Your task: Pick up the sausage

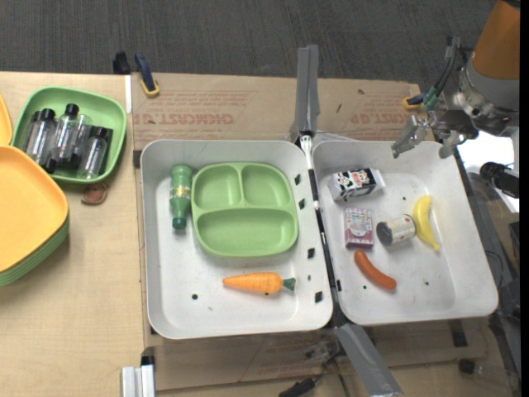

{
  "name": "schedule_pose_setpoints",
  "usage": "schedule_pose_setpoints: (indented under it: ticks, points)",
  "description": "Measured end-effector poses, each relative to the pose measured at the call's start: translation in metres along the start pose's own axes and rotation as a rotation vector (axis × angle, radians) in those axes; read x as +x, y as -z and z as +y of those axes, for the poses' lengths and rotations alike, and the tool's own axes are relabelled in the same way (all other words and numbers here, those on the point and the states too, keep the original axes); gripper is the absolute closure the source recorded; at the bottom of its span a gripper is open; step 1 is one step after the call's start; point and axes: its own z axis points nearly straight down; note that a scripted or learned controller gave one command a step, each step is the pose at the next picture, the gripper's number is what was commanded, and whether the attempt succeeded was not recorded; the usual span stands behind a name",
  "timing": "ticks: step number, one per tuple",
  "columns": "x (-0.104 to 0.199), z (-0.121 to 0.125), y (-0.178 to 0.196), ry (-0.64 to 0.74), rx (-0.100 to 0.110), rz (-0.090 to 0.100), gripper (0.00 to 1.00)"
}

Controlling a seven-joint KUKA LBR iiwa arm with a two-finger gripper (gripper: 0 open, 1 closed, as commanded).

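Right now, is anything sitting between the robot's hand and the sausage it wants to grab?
Somewhat. The gripper hangs over the right bin's far edge, and the sausage lies near the bin's front. A small can and a banana lie between them, but nothing covers the sausage from above.

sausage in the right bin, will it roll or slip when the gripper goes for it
The sausage looks round, smooth and slightly curved, so it could slip out of a pinch across its width. It lies flat on the bare floor of the right bin, apart from the purple card pack, so a nudge would probably roll or spin it. It is probably a light toy.
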Motion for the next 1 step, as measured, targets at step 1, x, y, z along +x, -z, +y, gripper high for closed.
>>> schedule_pose_setpoints:
  ticks: [1]
  points:
    - [-0.046,0.002,-0.1446,0.092,-0.002,0.0,0.0]
